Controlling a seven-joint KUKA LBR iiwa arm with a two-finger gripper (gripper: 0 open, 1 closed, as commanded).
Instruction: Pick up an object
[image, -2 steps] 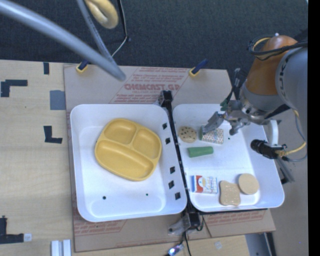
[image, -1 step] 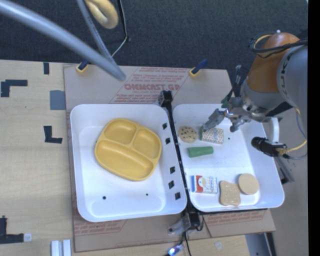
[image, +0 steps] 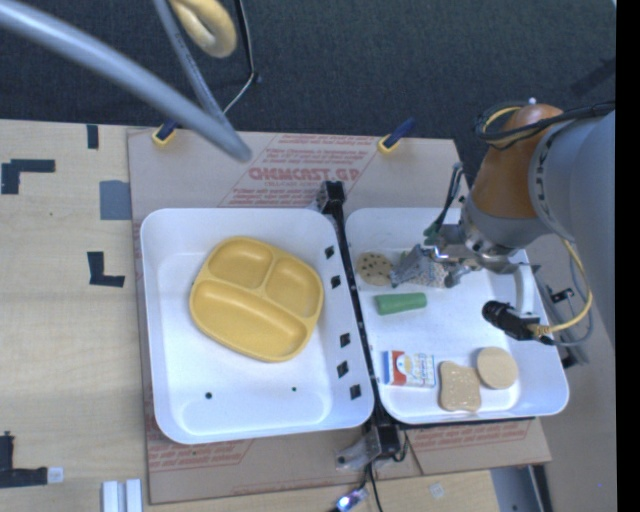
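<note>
The right white bin (image: 540, 395) holds a brown cookie (image: 375, 266), a green block (image: 401, 302), a small red, white and blue carton (image: 408, 368), a slice of toast (image: 460, 386) and a round tan biscuit (image: 496, 367). My gripper (image: 412, 269) hangs low over the bin's upper left part, just right of the cookie and just above the green block. Nothing shows between its fingers.
The left white bin (image: 165, 330) holds a yellow divided plate (image: 257, 297). A black divider (image: 342, 290) runs between the bins. The grey arm with its orange band (image: 510, 175) comes in from the right over the right bin's far edge.
</note>
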